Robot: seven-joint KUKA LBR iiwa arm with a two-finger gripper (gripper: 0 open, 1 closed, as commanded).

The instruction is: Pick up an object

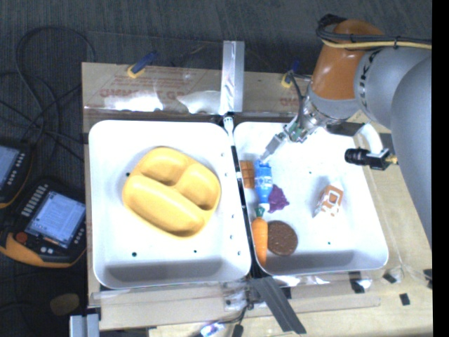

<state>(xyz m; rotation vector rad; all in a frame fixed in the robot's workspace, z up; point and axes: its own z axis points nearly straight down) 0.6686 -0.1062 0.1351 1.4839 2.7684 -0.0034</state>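
My gripper (276,143) hangs low over the far left part of the right bin (365,244), reaching in from the orange-banded wrist (337,69). Just below its tip lies a small blue bottle (264,181), with a purple object (278,199) beside it and a brown block (246,174) against the bin's left wall. Nothing is seen held. A carrot (259,239) and a round brown cookie (283,238) lie near the front. A small white and orange box (328,199) sits to the right.
A big yellow rounded object (170,190) takes up the middle of the left bin (112,258). A divider rail (238,188) runs between the bins. A handheld pendant (49,220) and cables lie off the bench at the left.
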